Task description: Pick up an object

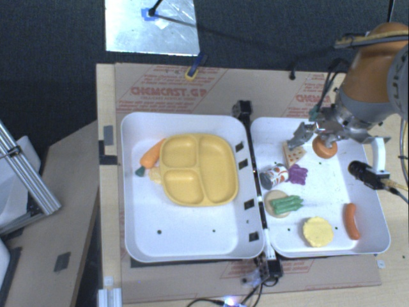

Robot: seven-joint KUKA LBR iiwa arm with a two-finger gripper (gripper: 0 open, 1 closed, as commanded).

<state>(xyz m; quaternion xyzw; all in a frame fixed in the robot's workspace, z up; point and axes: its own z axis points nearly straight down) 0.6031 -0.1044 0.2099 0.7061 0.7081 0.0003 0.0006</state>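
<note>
Yellow disc (pixel 317 231) lies nearest; gripper (pixel 305 133) hangs above cheese wedge (pixel 292 153), fingers apart

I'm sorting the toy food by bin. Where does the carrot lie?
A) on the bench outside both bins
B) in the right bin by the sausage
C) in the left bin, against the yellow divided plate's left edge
C: the carrot lies in the left bin, touching the yellow divided plate at its left edge.

I see my arm (pixel 377 69) reaching in from the right over the far right corner of the surface, orange band uppermost, wrist angled down and leftward. My gripper (pixel 305 136) hangs low, its grey fingers (pixel 300 135) spread apart, holding nothing.
</note>
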